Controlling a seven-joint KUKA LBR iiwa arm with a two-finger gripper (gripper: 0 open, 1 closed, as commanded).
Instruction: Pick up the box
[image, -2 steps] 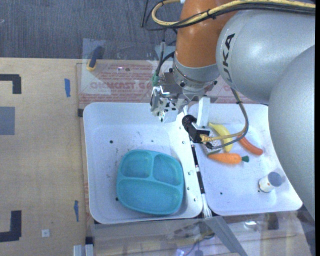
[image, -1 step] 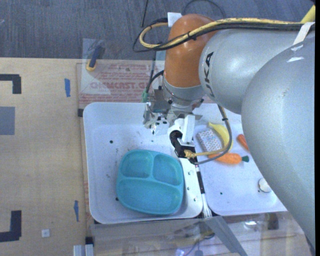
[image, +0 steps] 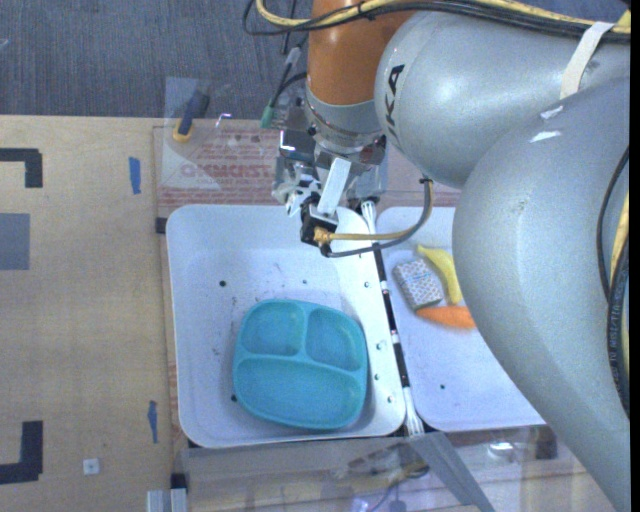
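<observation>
A teal plate (image: 300, 365) with three compartments lies flat in the left bin (image: 200, 270), close to its lower right corner as the camera sees it; the upper half is bare white (a few dark specks aside). In the right bin (image: 470, 395) a yellow piece (image: 444, 272) lies near the upper left corner, with an orange piece (image: 450, 317) just below it by the left wall. On the wooden bench (image: 80, 320), blue tape (image: 134, 175) sits left of the bins, near black corner marks (image: 25, 168).

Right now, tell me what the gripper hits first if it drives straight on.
Probably the bare floor of the left bin, by its far right corner, beyond the teal plate; depth is unclear. The box lies aside in the right bin.
</observation>
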